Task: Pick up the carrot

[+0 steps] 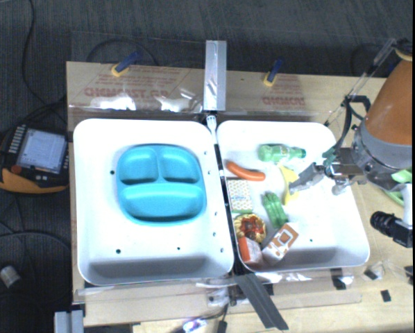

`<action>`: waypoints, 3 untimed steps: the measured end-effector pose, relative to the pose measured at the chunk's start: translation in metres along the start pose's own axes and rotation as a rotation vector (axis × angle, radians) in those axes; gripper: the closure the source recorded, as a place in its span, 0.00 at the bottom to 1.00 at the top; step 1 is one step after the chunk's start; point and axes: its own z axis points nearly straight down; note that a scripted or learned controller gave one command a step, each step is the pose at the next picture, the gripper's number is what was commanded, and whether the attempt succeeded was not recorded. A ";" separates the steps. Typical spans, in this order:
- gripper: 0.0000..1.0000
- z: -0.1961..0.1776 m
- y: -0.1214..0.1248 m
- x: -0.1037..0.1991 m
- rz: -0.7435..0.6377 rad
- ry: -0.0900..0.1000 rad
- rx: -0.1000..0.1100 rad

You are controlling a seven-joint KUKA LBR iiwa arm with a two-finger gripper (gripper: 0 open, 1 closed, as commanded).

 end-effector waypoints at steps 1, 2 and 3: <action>0.00 0.067 0.007 0.015 -0.020 0.000 0.002; 0.00 0.091 0.055 0.050 0.180 0.001 0.003; 0.00 0.153 0.076 0.015 -0.034 -0.001 0.003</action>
